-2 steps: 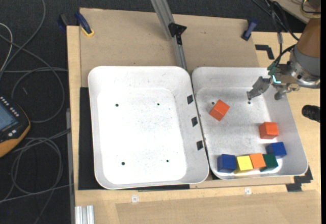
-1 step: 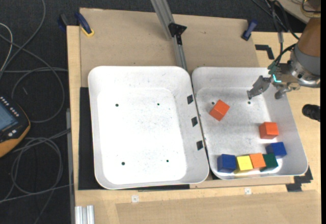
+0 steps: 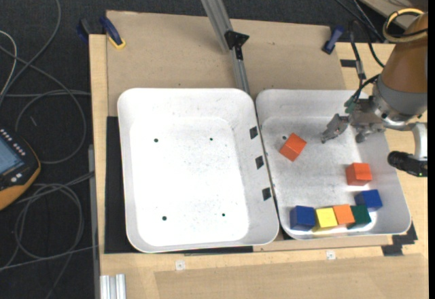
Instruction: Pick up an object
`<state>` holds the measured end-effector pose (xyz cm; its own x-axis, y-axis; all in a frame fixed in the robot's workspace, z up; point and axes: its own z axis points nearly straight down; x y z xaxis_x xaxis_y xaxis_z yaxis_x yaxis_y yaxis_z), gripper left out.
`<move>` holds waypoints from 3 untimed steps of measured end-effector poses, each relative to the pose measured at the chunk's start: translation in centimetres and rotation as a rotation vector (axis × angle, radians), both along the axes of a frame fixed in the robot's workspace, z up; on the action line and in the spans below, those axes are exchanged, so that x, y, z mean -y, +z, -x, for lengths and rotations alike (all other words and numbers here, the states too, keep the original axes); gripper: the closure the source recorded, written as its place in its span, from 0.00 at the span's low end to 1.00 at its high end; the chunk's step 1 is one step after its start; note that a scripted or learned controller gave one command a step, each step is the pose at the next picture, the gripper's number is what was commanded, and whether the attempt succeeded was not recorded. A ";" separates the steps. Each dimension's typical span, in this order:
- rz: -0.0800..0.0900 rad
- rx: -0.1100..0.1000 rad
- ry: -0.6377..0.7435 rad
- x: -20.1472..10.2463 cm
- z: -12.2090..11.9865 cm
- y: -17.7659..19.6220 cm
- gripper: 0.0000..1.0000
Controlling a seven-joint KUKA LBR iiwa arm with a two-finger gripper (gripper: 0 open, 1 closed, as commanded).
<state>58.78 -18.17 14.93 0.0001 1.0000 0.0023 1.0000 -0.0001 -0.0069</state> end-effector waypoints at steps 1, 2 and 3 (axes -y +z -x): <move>0.000 0.000 0.000 -0.1 0.1 -5.3 0.00; 0.001 0.009 0.000 -0.1 -0.1 -3.8 1.00; 0.004 0.015 0.002 -0.4 -0.2 2.6 1.00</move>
